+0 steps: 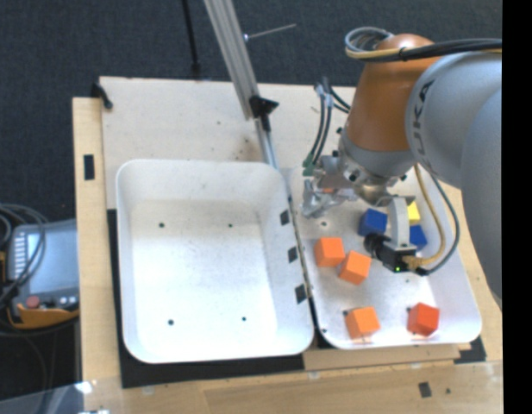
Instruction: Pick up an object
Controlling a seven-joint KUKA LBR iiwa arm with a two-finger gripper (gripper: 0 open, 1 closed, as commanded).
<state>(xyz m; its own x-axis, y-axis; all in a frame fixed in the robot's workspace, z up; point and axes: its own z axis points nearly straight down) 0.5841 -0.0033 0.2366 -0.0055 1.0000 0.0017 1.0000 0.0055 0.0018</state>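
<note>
blocks: four orange cubes are sitting in the right bin (460,317), plus a blue block (374,222) and a yellow block (412,211) tucked under the arm's wrist
easiest target: I'm guessing the upper-left orange cube (329,250), since it's lying closest to the gripper (316,198), just below it
neighbours: a second orange cube (355,267) is sitting right beside it, maybe touching; two more, (363,322) and (423,319), are resting near the front rim, well apart from each other
handling: they're looking like small stiff blocks, probably light, nothing fragile; flat faces shouldn't be slipping much
where to grab: I'd be pinching two opposite flat sides, picking the pair facing away from the neighbour
looks: plain bright orange, sharp edges, tilted at different angles
gripper: hanging over the right bin's back-left corner; honestly can't tell its state from here
left bin (205,175): sitting alongside on the worktop (162,110)
</note>
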